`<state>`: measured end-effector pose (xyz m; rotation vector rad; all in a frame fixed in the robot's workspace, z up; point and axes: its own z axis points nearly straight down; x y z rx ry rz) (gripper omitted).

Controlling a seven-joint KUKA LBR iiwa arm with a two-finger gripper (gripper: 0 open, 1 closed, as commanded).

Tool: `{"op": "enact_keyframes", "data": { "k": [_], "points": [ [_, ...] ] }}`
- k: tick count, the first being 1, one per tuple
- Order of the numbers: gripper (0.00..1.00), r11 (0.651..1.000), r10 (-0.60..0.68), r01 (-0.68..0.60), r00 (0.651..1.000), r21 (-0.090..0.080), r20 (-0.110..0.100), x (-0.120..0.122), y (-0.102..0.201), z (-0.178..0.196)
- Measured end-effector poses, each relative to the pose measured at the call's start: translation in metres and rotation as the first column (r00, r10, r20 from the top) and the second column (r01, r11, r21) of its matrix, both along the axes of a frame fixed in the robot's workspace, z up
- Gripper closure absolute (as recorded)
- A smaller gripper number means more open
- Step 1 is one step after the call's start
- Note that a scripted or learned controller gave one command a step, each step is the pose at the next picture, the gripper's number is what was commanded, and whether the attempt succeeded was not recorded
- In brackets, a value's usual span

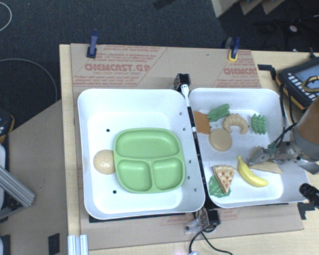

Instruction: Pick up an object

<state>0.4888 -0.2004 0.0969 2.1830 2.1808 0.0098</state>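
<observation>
The right bin [271, 97] holds several toy foods. A yellow banana [251, 174] lies at its front, with a sandwich wedge [222, 178] to the left of it. A round tan biscuit [220, 139] sits mid-bin. Further back are a croissant [235, 122], a green leafy piece [219, 112], an orange-brown slab [201, 122] and a green ridged piece [259, 124]. My gripper [260, 155] is low in this bin, just right of the banana's top end. A pale wedge [269, 168] lies directly below it, touching or nearly so.
The left bin [90, 110] bears a green divided plate [148, 159] with a tan round bun [103, 161] at its left side. The arm's grey body [311, 137] comes over the right bin's right wall. A black and yellow device [303, 81] sits at the far right.
</observation>
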Motion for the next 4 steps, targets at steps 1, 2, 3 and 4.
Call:
{"op": "enact_keyframes", "data": {
  "k": [1, 2, 3, 4],
  "points": [
    [0.0, 0.999, 0.01, -0.008, 0.999, 0.038, -0.043, -0.009, 0.104, -0.012],
    [1.0, 0.999, 0.001, 0.001, 0.999, 0.033, -0.04, -0.009, 0.098, -0.001],
    [1.0, 0.999, 0.01, -0.008, 0.999, 0.036, -0.036, -0.008, 0.17, 0.093],
    [1.0, 0.999, 0.008, -0.007, 0.999, 0.037, -0.038, -0.009, 0.215, 0.129]
  ]
}}
